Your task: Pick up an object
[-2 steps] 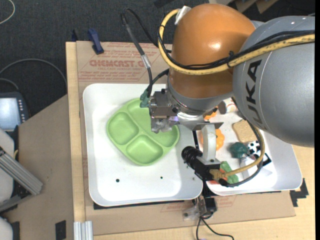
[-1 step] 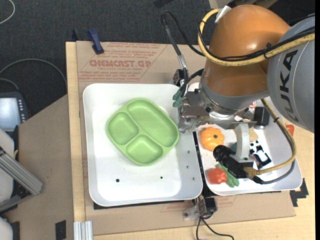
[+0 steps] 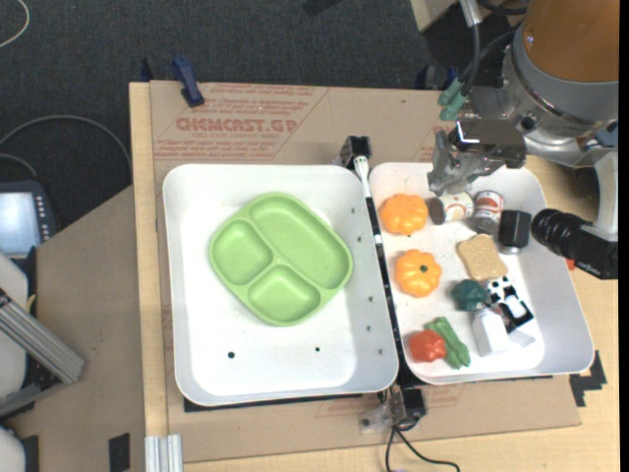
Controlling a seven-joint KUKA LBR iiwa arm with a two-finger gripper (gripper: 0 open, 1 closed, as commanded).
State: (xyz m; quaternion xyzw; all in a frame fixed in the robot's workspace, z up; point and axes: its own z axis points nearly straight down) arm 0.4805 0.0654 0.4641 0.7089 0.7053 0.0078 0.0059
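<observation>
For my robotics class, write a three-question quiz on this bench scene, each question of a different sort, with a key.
1. True or false: the green divided plate lies in the left bin.
2. Multiple choice: how many orange pumpkins lie in the right bin? A) one B) two C) four
3. Fill in: the claw hangs over the right bin's ____ end, far or near, as the camera sees it.

Key:
1. True.
2. B: the far pumpkin and the near pumpkin.
3. Far.
</observation>
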